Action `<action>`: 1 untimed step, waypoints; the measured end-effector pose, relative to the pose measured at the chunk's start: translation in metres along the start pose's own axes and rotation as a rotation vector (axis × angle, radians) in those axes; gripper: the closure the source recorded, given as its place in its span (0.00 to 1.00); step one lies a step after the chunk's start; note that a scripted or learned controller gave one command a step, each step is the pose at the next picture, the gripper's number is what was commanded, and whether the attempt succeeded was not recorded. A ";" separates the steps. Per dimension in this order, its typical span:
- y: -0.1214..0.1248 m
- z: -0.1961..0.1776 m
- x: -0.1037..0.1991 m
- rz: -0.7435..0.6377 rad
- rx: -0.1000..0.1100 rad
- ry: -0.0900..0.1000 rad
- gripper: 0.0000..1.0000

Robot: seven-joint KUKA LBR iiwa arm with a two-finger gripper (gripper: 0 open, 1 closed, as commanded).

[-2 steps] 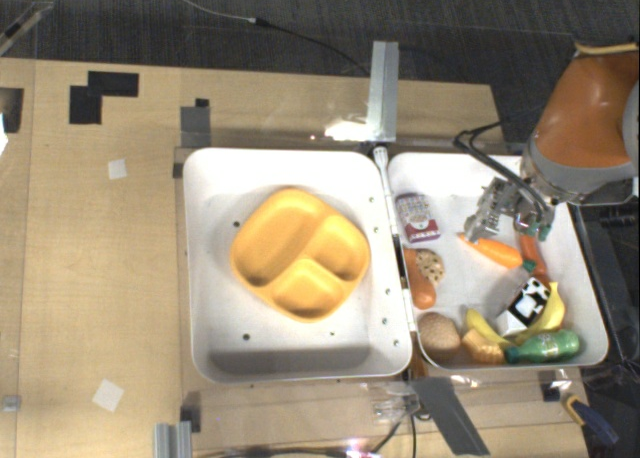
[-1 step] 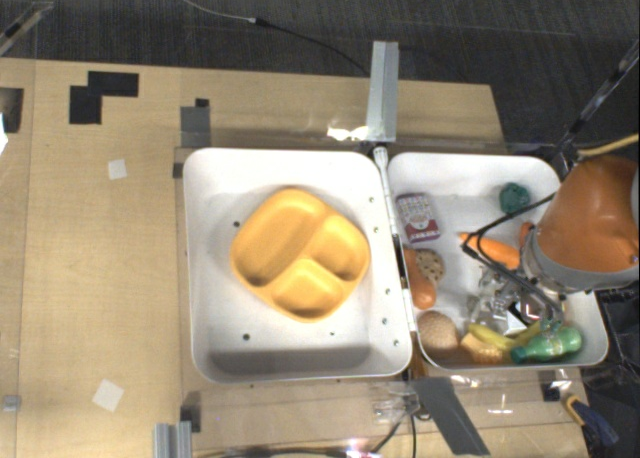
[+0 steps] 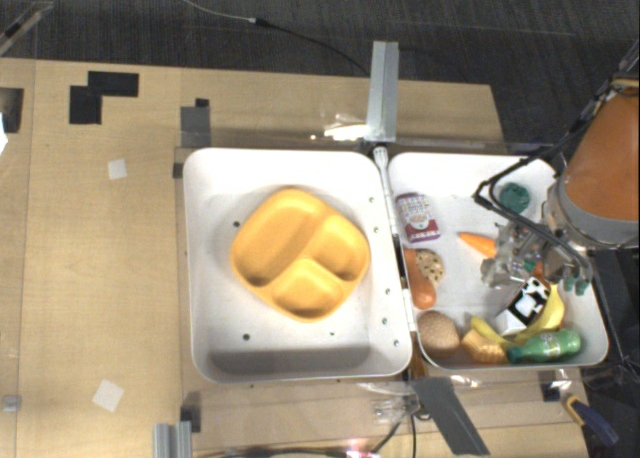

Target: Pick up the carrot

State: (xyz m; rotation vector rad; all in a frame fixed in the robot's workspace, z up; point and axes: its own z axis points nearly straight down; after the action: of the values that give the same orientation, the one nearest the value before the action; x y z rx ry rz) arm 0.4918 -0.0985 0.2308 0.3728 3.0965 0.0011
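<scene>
Lying on the smooth white floor of the right bin (image 3: 590, 331), the small tapered orange carrot (image 3: 477, 243) sits just left of the metal pincer (image 3: 515, 266), untouched; whether the pincer is clenched or released cannot be told. Nearby lie a curved yellow banana (image 3: 545, 316), a glossy green bottle (image 3: 545, 347), a round brown potato (image 3: 437, 330) and a packet (image 3: 416, 218) with unreadable print. The left bin (image 3: 215, 346) holds a yellow divided plate (image 3: 298, 252). Both rest on a pale wooden tabletop (image 3: 90, 276).

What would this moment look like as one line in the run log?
task: pick up carrot | carrot: lying free in right bin | gripper: over right bin, just right of carrot | grasp: none seen | left bin: yellow divided plate
</scene>
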 end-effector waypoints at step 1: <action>-0.058 0.037 -0.009 0.109 0.005 0.017 1.00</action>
State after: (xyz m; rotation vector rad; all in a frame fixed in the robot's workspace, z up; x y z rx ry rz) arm 0.4877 -0.1569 0.1937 0.5444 3.0891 -0.0008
